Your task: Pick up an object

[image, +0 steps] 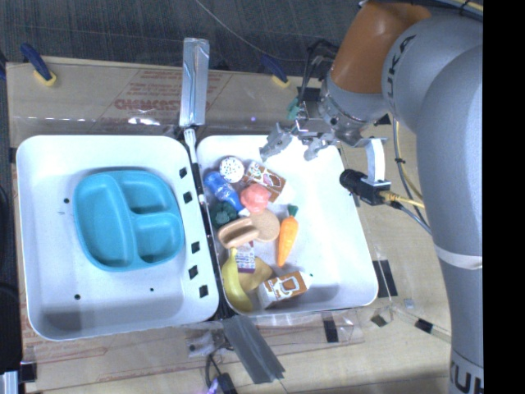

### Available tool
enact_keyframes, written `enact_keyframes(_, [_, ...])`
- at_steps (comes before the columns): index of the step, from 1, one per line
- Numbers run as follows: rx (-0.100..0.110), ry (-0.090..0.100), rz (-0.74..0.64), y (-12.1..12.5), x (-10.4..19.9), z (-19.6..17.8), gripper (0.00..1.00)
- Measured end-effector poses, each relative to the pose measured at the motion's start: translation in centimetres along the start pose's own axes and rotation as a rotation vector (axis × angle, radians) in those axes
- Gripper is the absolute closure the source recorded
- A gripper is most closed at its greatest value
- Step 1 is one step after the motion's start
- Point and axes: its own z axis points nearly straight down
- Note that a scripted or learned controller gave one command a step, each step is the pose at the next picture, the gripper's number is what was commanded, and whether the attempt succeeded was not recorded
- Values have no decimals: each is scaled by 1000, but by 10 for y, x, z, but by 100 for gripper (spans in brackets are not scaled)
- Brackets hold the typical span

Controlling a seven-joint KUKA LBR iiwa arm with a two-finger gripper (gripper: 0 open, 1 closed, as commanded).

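The right bin [344, 245] holds a pile of toy food along its left side. In it are a white dotted ball [231, 169], a brown packet [267, 180], a blue piece [220, 185], a pink-red fruit [256, 196], a bun [246, 231], an orange carrot [286, 236], a yellow banana [233, 284] and a small brown carton [284, 286]. My gripper [294, 144] hangs over the bin's far edge, just above and to the right of the brown packet. It is open, its fingers [275, 143] spread with nothing between them.
In the left bin [33, 220] lies a blue divided tray [130, 217]. A grey ridge [197, 212] with black clips separates the two bins. The arm's orange band [373, 43] and grey body stand over the right side. The right half of the right bin shows bare white floor.
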Motion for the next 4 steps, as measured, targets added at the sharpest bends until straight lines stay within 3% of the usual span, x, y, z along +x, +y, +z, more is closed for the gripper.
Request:
enact_keyframes(1, [9,0,-17,-82,-32,107,0])
enact_keyframes(2, [-11,-5,-168,-134,-5,141,0])
enact_keyframes(3, [-10,-4,-174,-134,-5,131,100])
enact_keyframes(4, [-10,-4,-174,-134,-4,132,0])
